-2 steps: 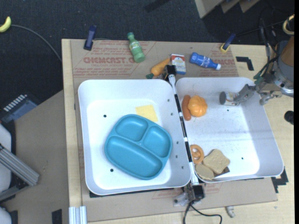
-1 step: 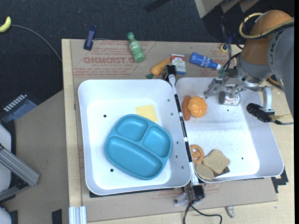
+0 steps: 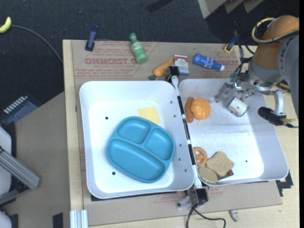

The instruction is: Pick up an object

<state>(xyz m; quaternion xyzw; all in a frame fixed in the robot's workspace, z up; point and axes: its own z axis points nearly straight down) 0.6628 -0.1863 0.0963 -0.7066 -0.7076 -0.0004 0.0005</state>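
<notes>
My gripper (image 3: 231, 101) hangs low over the back of the right bin (image 3: 266, 141), its grey fingers spread open. A small white object with a red mark (image 3: 237, 108) lies at the right fingertip; it is not clearly between the fingers. To the left of the gripper, an orange pepper-like toy (image 3: 200, 108) sits by the bin's left wall. A pretzel (image 3: 199, 155) and a brown bread slice (image 3: 220, 163) lie at the bin's front left corner.
The left bin (image 3: 95, 103) holds a blue divided plate (image 3: 140, 148) and a yellow cheese slice (image 3: 150, 113). Behind the bins on the cardboard lie a green bottle (image 3: 138, 48), a blue bottle (image 3: 208, 62), a carton (image 3: 181, 64) and an orange toy (image 3: 163, 69).
</notes>
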